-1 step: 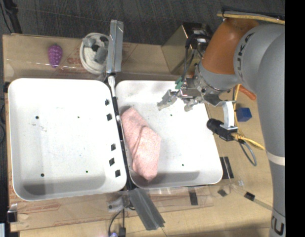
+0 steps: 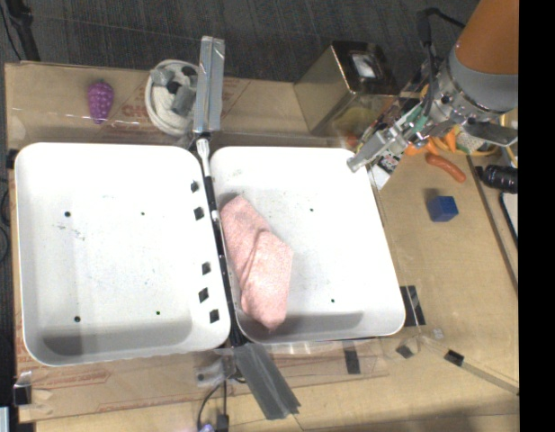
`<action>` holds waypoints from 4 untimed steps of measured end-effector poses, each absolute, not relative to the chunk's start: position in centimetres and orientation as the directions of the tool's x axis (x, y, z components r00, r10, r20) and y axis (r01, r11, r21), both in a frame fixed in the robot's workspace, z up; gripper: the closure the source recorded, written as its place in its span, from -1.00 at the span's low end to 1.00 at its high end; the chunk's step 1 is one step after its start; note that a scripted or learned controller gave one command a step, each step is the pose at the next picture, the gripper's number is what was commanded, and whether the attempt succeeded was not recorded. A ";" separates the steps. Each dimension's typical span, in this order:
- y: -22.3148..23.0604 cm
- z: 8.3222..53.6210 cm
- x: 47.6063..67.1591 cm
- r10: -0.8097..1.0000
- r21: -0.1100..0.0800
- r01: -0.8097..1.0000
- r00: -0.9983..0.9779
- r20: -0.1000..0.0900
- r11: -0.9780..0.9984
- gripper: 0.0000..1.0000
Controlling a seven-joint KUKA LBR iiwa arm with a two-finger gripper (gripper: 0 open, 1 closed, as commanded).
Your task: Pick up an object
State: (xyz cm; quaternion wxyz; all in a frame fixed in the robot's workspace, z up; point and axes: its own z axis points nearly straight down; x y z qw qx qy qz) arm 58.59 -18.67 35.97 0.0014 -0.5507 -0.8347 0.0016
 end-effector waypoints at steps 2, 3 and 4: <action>-13.4 12.0 52.9 0.929 -0.009 0.929 -0.369 0.006 0.369 -1.00; -10.3 9.3 57.9 0.952 -0.002 0.952 -0.305 0.000 0.305 -1.00; -10.1 9.3 54.4 0.952 -0.001 0.952 -0.307 -0.002 0.307 -1.00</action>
